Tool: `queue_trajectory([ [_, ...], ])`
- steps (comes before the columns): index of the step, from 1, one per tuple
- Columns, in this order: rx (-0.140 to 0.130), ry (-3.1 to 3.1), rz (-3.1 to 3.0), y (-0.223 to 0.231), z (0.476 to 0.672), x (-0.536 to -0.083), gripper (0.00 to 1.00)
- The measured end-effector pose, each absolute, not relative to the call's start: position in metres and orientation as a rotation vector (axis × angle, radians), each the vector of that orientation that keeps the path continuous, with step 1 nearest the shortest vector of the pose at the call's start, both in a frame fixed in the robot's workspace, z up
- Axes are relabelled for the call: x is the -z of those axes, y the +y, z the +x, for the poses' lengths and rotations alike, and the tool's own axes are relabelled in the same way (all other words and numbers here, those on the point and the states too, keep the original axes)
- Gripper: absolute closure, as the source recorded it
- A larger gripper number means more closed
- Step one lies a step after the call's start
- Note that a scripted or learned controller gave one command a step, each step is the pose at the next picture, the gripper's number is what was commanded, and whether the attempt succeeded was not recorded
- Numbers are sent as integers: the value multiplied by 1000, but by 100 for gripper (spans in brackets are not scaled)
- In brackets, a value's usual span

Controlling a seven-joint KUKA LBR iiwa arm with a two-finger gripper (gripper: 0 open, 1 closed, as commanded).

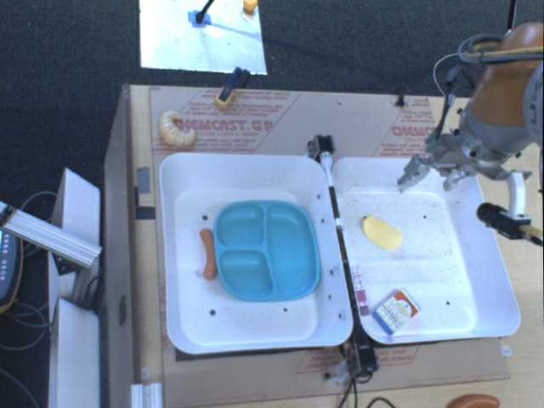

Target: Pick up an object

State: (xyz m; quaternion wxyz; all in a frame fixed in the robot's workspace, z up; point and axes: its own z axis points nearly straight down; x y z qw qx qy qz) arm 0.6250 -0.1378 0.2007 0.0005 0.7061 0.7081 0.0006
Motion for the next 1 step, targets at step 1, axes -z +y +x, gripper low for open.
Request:
queue_trajectory([
  [1,0,2227,2217,-91,608,-130,0],
])
